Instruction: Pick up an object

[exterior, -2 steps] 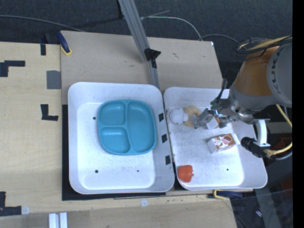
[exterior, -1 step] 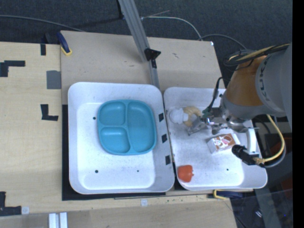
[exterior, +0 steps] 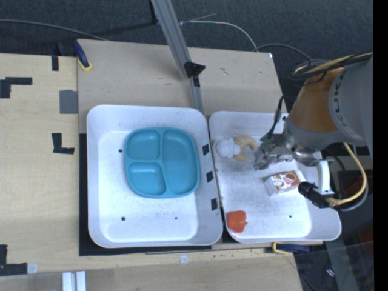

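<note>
I looked down at the bench (exterior: 139,83) and went from left to right. On the left I saw the left bin (exterior: 103,223), and a blue plate (exterior: 162,162) with three parts sat flat inside it, near the middle. Next to it was the right bin (exterior: 291,226), and the two bins were touching side by side. At the top left part of the right bin lay a small white thing (exterior: 225,147) right beside a tan, curved thing (exterior: 245,143); I could not tell what they were. Down at the front left corner of that bin sat a small red-orange thing (exterior: 236,220), well apart from the others. More to the right lay a little white box with red print (exterior: 282,182), tilted a bit. The gripper (exterior: 264,158) was low over the right bin, between the tan thing and the little box, just up and left of the box. I saw nothing held in it. The grey arm with its orange band (exterior: 315,105) came in from the right.
</note>
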Robot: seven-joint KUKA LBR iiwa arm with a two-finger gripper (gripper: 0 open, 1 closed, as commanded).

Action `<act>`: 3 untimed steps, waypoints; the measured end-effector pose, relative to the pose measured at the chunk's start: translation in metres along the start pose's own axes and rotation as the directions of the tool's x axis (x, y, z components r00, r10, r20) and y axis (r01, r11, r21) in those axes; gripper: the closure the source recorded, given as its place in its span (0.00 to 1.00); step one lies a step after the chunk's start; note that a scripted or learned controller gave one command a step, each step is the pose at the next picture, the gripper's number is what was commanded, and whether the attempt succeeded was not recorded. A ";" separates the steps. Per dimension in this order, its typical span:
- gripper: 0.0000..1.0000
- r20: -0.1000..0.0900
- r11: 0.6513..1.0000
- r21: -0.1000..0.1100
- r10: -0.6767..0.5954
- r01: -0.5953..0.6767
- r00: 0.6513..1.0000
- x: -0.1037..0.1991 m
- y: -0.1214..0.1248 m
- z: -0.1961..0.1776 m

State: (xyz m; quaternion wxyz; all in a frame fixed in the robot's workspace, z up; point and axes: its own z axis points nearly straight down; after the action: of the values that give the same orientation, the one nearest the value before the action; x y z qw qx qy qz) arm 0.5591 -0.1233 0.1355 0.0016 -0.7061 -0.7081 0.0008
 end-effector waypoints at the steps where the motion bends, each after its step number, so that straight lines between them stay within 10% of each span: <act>1: 1.00 0.002 1.000 -0.006 0.002 -0.002 1.000 -0.001 0.002 -0.042; 3: 1.00 0.000 1.000 -0.004 -0.004 0.004 1.000 0.042 0.032 -0.083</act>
State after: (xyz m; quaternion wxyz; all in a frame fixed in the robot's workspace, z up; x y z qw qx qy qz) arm 0.5915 -0.0814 0.2182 0.0002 -0.7049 -0.7094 -0.0007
